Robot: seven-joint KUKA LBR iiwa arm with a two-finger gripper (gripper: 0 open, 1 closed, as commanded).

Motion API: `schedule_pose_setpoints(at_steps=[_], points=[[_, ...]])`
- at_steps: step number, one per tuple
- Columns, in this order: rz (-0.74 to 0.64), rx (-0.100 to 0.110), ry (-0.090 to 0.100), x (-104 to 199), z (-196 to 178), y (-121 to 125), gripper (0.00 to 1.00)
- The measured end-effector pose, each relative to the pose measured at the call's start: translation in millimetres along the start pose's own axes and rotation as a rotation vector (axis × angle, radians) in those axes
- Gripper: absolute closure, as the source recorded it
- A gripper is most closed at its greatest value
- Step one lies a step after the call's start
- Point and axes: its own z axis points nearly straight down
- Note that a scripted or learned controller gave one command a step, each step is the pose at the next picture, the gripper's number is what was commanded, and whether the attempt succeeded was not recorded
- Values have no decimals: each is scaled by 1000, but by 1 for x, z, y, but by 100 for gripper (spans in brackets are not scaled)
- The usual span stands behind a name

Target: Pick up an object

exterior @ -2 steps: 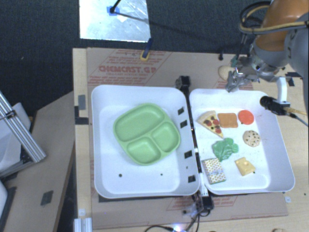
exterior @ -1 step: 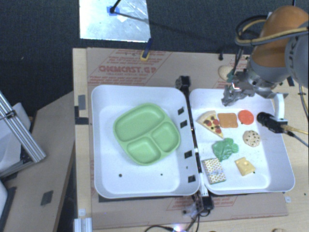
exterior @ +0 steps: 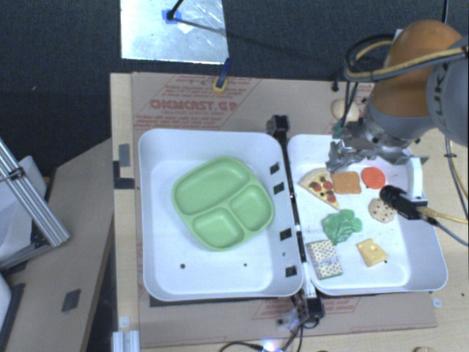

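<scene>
The right bin [exterior: 425,270] holds several toy foods: a pizza slice [exterior: 320,187], an orange square piece [exterior: 346,182], a red disc [exterior: 373,177], a speckled cookie [exterior: 380,210], a green leafy piece [exterior: 341,225], a yellow cheese wedge [exterior: 371,252] and a patterned square [exterior: 325,259]. My gripper [exterior: 340,158] hangs over the bin's far left part, just above the pizza slice and the orange square. Nothing is visibly held in it.
The left bin [exterior: 157,270] bears a green divided plate [exterior: 222,202] in its middle. A black divider [exterior: 288,196] runs between the two bins. The grey and orange arm [exterior: 414,72] fills the space over the right bin's far corner.
</scene>
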Motion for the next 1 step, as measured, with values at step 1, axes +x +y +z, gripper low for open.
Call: schedule_pose_setpoints(at_steps=[1], points=[[1,1,0,37,2,-48,100]])
